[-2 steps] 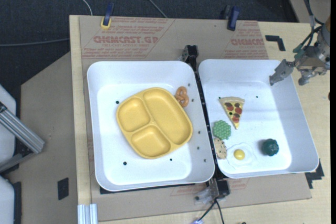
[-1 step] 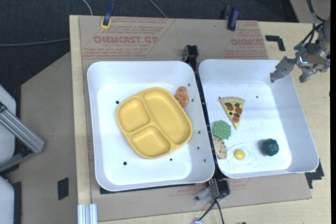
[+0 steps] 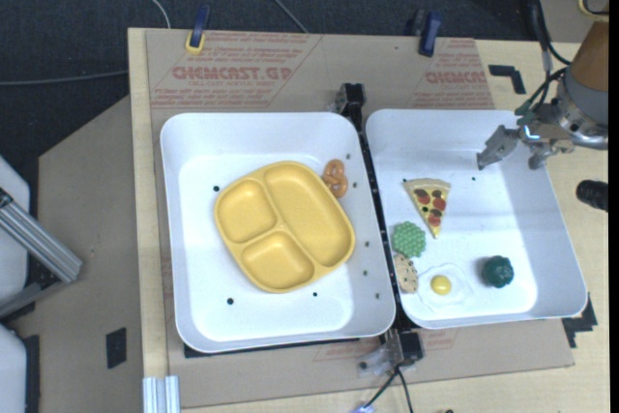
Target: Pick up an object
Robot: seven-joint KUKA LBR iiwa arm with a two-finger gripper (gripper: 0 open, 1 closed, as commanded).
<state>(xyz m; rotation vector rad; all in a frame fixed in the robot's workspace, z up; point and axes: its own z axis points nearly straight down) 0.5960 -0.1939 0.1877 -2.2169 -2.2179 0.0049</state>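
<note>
Camera view shows the end effector (image 3: 514, 148), fingers spread and holding nothing, near the right white plastic bin's (image 3: 553, 208) far edge; approach step, needing descent toward the triangular toy pizza slice (image 3: 429, 202).

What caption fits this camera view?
Claw hovers over the right bin holding toy foods; yellow tray sits left.

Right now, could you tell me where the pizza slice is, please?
The pizza slice lies in the right bin, near its left-centre, just above the green leafy piece and up-left of the fried egg.
</note>
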